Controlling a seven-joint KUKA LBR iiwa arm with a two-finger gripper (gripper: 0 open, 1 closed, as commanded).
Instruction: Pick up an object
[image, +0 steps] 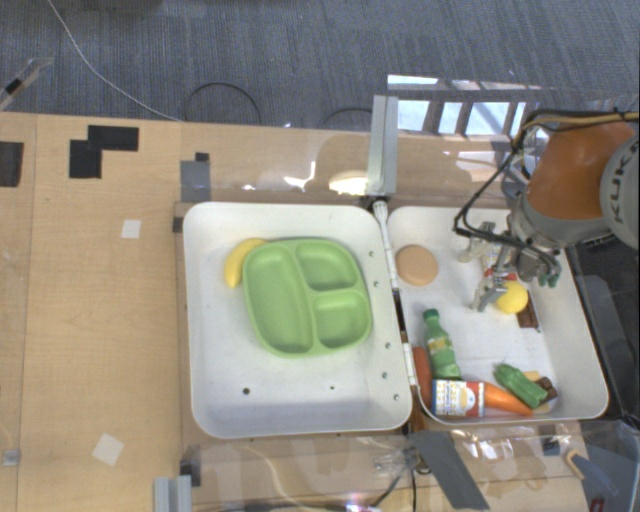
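Gripper (502, 291) sits low in the right bin (590, 370), fingers spread apart, with a yellow lemon (513, 298) just beside them — not seen clamped between them. A tan round disc (417, 265) lies to the lemon's left. Along the bin's near edge: green bottle (438, 345), sauce bottle (461, 398), carrot (507, 402). Left bin (215, 390) — green divided plate (304, 294) overlapping a banana (238, 260).

A robotics lab is showing here: a wooden surface (90, 330) is carrying two white bins (290, 410) with black marker squares (100, 150) stuck on. Cables (130, 85) are trailing over grey carpet (300, 50), and toy food (470, 398) is lying about.
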